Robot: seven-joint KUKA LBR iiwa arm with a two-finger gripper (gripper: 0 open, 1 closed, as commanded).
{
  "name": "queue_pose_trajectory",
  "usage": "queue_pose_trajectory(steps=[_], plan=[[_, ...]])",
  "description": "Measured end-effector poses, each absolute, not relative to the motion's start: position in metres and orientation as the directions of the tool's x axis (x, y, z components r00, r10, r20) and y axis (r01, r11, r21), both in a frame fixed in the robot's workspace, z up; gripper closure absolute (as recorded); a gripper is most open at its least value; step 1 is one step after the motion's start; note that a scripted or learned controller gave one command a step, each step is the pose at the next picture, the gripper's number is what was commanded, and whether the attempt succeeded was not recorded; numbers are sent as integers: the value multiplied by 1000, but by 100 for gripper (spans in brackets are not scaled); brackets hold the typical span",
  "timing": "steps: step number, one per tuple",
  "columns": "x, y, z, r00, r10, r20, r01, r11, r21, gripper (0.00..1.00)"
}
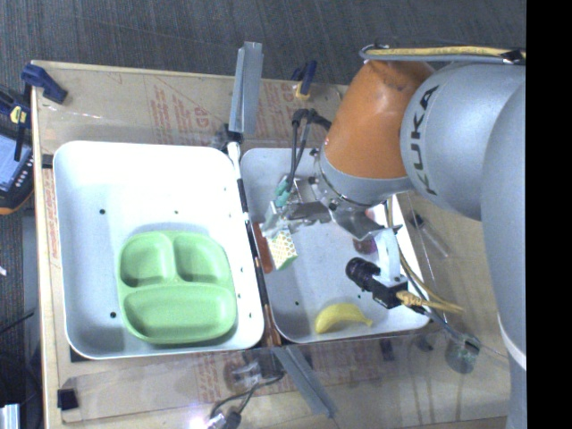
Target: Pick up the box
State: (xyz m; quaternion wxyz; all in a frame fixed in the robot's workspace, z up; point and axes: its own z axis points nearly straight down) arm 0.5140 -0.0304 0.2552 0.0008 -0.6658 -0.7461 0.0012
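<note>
Tool (288, 211) over right bin (308, 329), box (282, 249) beneath, banana (341, 318) near

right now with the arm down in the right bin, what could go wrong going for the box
1. The box sits tight against the right bin's left wall, so one side may have little room and the grasp could slip.
2. The gripper is close above the box near the divider; a small offset could hit the bin wall.
3. The banana lies in the same bin; it looks clear of the box, but a sweep could knock it.

We see a plywood bench (134, 105) carrying two white bins side by side: left bin (80, 177), right bin (308, 298).
</note>
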Motion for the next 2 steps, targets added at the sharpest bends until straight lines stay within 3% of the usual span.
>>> queue_pose_trajectory(steps=[1, 2], plan=[[556, -11, 264, -658, 753, -2, 753, 658, 0, 100], [522, 23, 209, -594, 804, 2, 804, 594, -3, 100]])
